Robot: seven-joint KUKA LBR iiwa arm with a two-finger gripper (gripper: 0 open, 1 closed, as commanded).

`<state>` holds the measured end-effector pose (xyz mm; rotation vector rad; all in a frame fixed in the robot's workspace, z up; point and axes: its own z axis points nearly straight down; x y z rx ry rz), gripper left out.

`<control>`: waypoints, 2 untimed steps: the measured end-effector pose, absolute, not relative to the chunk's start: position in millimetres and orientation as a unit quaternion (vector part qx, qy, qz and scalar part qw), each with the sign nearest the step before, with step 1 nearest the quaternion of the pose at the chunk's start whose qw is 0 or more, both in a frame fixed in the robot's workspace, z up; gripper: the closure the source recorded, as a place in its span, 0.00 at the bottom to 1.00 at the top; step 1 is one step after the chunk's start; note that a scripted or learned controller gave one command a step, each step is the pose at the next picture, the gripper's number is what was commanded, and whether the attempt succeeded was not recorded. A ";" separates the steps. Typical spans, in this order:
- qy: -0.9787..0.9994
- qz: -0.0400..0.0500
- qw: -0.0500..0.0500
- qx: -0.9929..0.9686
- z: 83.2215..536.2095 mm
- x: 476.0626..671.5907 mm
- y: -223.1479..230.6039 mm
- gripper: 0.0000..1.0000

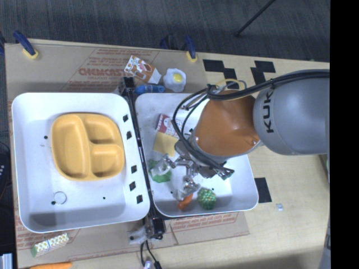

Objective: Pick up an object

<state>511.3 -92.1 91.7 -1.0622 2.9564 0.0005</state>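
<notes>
Your claw [189, 185] hangs low in the right bin [247, 190], but you cannot tell its state — the metal parts blur together. Just below it lies a small orange carrot-like piece [185, 202], long axis slanting lower-left to upper-right, beside a green knobbly toy [207, 198]. A yellow divided tray [88, 145] sits in the left bin [28, 161].

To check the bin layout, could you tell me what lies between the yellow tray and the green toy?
The camera view shows the black divider between the yellow tray and green toy.
</notes>
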 end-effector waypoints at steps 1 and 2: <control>0.934 0.000 -0.001 -0.357 91.6 509.3 -96.4 0.00; 0.944 0.001 -0.001 -0.329 91.5 509.8 -95.5 0.00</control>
